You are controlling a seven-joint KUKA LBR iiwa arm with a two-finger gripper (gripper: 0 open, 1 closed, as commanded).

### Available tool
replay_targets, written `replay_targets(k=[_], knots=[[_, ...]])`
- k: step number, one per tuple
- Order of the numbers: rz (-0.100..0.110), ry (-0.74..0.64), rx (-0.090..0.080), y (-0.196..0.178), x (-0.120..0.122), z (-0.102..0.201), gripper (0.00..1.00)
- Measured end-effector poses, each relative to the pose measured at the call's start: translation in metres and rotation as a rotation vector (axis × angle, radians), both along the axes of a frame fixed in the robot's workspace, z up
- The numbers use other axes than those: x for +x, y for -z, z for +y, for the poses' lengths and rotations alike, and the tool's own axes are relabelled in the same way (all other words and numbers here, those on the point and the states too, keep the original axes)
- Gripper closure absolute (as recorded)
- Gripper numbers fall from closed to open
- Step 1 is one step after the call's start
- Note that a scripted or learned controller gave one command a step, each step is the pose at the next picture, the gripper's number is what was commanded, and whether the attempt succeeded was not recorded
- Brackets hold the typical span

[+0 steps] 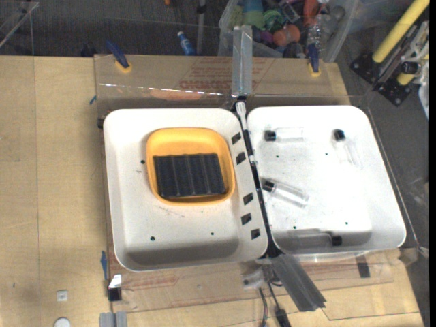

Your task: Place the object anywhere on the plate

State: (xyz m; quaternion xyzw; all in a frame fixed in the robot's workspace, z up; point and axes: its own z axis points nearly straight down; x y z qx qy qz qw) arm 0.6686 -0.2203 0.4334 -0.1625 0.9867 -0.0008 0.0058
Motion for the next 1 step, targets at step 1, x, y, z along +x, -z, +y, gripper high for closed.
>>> replay_targets(k=[1], knots=[[0.000,-0.403,-0.003,-0.0036,-0.0005,-0.0010,1.00]])
